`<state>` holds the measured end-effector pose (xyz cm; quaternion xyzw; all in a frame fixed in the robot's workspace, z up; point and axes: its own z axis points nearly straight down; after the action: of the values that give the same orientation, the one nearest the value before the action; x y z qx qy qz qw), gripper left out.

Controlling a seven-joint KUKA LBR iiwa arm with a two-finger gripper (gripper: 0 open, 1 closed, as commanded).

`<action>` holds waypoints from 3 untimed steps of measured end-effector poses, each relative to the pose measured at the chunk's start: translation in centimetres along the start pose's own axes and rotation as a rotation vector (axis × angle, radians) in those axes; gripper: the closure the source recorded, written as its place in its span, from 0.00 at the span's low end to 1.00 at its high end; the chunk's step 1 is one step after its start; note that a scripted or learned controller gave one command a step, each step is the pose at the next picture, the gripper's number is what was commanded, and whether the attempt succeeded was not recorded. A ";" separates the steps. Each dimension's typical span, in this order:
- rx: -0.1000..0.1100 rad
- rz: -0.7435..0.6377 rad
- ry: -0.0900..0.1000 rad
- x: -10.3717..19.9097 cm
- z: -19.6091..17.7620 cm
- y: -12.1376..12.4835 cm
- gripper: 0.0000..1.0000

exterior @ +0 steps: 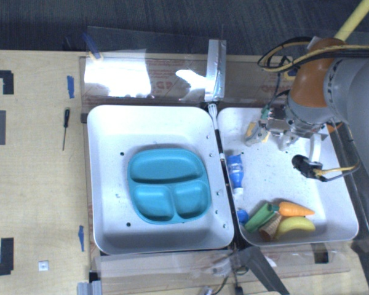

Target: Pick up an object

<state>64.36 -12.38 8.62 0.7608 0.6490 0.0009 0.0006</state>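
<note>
grey arm (350, 88) reaching in, hand (272, 134) lowered.

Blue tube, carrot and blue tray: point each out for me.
blue tube (235, 169): camera view, middle of its body.
carrot (294, 210): camera view, middle of its orange length.
blue tray (166, 164): camera view, floor of the long upper compartment.

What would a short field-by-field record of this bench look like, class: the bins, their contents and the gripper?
left bin: holds a blue divided tray
right bin: holds a blue tube by its left wall, and a cluster at the near edge
cluster: green item, carrot, banana
gripper: above the right bin's far part, apart from the cluster, nothing visibly held
arm: grey with an orange band
</note>
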 end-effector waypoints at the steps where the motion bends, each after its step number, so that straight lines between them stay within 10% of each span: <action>1: -0.007 0.021 0.000 1.7 -7.7 1.0 0.00; 3: -0.004 0.177 0.000 5.0 -16.9 1.7 0.00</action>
<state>66.79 -7.76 25.55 0.8153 0.5791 0.0024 0.0021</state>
